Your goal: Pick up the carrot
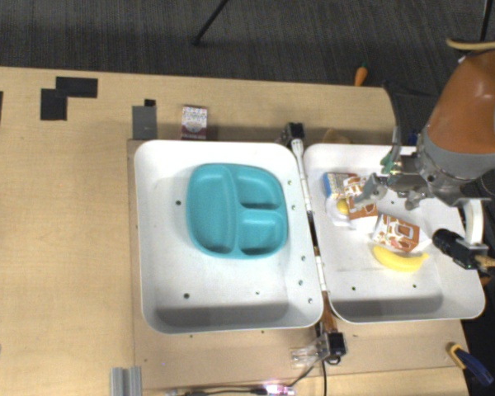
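The arm [470, 114] reached over the right bin [445, 299]; its gripper [371, 190] hung above a snack packet [353, 195], finger state unclear. No carrot could be made out. A banana [398, 260] lay nearby.

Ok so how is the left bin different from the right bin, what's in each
The left bin holds one thing, a teal divided plate lying flat near its middle; the right bin holds several small items, among them a banana and printed packets. The arm's claw hangs over the right bin, not the left. Both are shallow, white and side by side.
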Action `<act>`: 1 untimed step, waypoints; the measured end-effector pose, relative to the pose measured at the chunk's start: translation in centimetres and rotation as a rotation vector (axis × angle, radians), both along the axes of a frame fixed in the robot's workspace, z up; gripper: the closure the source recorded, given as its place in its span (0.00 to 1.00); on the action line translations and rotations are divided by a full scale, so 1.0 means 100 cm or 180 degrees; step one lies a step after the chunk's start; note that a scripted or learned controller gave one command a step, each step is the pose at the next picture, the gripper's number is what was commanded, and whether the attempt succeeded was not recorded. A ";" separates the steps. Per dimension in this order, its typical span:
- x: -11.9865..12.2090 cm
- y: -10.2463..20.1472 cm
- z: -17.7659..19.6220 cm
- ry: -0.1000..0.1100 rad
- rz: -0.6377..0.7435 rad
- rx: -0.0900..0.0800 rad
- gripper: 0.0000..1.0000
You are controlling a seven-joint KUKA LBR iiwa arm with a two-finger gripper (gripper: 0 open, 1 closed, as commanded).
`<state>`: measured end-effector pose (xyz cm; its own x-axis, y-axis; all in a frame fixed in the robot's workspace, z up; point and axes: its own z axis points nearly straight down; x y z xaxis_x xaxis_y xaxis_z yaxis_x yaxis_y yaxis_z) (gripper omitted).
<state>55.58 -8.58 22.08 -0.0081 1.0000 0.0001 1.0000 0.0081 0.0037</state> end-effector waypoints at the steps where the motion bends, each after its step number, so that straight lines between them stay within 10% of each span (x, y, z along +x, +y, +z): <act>1: -0.068 0.011 -0.037 0.0023 -0.1486 0.0010 0.00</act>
